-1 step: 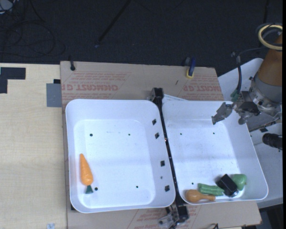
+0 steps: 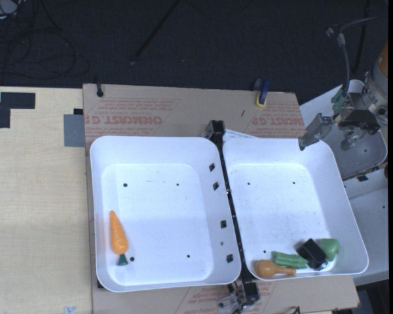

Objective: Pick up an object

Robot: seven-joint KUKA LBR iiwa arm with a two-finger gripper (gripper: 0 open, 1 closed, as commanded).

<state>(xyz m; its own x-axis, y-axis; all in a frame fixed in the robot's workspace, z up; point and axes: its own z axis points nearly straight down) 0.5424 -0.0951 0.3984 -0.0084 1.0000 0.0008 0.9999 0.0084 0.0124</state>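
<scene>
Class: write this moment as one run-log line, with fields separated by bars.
gripper: over right bin's far right corner, holding nothing | toy carrot: left bin | green pieces, black block, orange piece: right bin, near edge

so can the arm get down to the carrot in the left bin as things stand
Probably yes. The carrot lies alone near the left bin's left wall, nothing over it. The gripper sits beyond the right bin's far corner, so it's a long reach.

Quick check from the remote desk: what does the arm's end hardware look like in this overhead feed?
At the view's right edge, the gripper assembly is grey metal with dark blocky parts, a small green spot near its mount, and thin grey cables looping above it. A sliver of orange shows higher up.
</scene>
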